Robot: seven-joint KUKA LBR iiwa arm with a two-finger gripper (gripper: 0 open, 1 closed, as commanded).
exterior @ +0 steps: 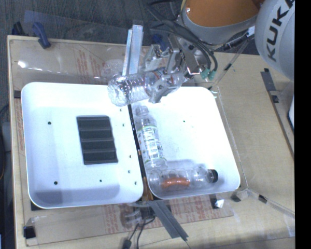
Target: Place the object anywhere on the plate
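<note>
The hand [163, 84] hangs at the bins' far edge, clenched on a clear, crumpled plastic bottle [128, 90] lying sideways above the divider.

Grey arm [274, 19] lettered KUKA, orange band, black cables, seemingly metallic hand [166, 79].

Two glossy white plastic bins [52, 191]; ribbed black rectangular plate [97, 139] in the left. Clear crinkled plastic bottles: one green-and-white labelled [149, 139], one black-capped with copper-orange contents [182, 177].
</note>
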